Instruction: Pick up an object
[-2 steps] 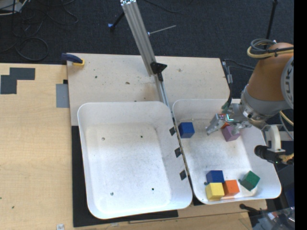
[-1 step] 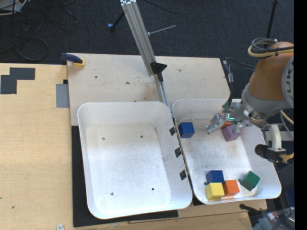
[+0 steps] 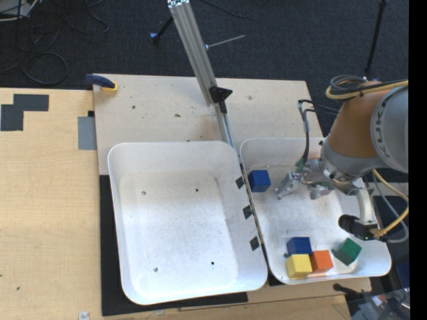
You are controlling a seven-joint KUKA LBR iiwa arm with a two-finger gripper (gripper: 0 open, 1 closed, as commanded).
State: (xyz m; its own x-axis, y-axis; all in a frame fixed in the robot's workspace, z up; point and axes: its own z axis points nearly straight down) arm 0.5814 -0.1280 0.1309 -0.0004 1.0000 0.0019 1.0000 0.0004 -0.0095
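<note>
Blue cube (image 3: pixel 259 180): I saw it lying in the right bin (image 3: pixel 373 272), near the bin's left wall.
Gripper (image 3: pixel 285 188): it hovered just right of that cube; whether released or clenched, I couldn't tell.
Other blocks: dark blue (image 3: pixel 299 245), yellow (image 3: pixel 299 266), orange (image 3: pixel 321 261) touching; green (image 3: pixel 347 251) close by.
Left bin (image 3: pixel 173 232): beside it.

Smooth glossy white plastic bins (image 3: pixel 173 245) on a matt wooden bench (image 3: pixel 47 199).
</note>
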